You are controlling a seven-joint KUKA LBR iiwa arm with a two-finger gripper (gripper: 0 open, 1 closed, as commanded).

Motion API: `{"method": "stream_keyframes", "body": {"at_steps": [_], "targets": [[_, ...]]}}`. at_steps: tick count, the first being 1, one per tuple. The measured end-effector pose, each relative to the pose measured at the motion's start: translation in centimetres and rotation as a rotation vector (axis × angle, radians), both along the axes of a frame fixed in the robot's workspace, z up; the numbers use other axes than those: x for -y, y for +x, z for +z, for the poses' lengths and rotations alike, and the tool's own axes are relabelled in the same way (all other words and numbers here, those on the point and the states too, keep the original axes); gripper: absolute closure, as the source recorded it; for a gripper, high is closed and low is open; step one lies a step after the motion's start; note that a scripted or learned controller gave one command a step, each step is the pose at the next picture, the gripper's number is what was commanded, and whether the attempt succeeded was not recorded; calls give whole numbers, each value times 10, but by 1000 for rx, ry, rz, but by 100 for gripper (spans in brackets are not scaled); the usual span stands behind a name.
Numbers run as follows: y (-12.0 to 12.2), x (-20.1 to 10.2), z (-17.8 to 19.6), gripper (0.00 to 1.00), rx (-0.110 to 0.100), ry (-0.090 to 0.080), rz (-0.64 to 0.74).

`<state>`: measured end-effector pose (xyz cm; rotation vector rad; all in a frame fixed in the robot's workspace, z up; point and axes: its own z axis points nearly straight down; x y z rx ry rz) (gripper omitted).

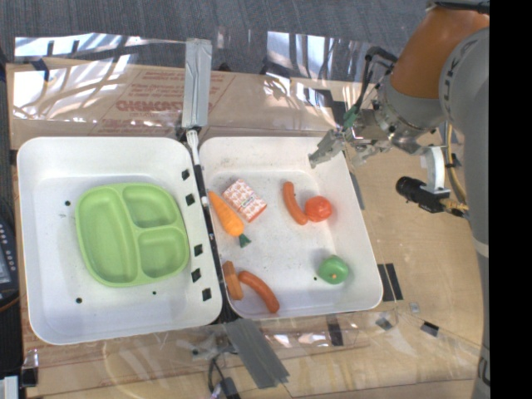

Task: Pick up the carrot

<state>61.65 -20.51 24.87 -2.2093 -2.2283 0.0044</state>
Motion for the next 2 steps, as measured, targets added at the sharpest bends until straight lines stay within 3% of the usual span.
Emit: {"method": "stream_keyframes", "body": {"at_steps": [1, 2], "targets": [[-50, -51, -42, 0, -1, 0, 60], [-30, -148, -57, 0, 0, 2, 419]]}}
